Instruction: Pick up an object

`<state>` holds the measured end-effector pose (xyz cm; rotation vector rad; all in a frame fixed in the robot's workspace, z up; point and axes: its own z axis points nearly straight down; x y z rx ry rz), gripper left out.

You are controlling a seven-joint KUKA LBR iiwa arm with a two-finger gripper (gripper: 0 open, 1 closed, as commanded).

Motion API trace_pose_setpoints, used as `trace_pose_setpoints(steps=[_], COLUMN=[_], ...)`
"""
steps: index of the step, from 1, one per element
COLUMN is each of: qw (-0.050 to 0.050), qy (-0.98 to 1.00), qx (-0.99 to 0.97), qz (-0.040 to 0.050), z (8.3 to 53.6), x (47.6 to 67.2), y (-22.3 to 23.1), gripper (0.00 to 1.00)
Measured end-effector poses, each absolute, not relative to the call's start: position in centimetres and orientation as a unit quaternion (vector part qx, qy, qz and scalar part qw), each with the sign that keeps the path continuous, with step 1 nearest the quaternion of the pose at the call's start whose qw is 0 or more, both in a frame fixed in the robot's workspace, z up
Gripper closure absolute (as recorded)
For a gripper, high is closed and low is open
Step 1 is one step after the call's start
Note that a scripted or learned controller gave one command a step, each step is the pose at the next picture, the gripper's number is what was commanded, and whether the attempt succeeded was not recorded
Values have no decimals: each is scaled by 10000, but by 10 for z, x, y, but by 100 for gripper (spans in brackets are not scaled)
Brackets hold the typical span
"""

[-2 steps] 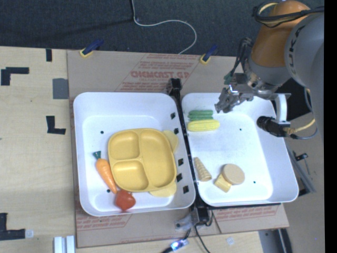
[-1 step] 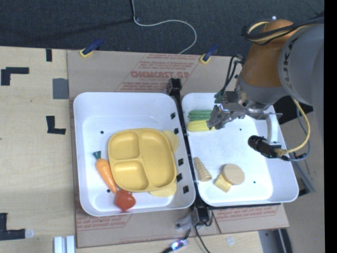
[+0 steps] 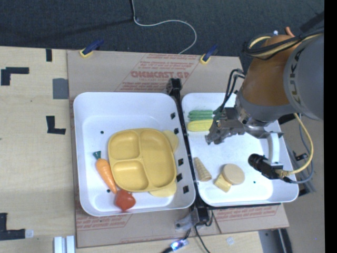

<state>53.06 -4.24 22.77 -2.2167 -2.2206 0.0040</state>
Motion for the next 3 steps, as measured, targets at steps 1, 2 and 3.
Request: trace_pose_setpoints(steps=[1,2,3], qw=[13,6,10], qy=[-7071,-7082,-7074], qx=[-7071,-7060,-7068], qz=[15,3,17], z=[222,230,214], x=[522,520,532], y=[-40,-25,-29], gripper=[100,100,100])
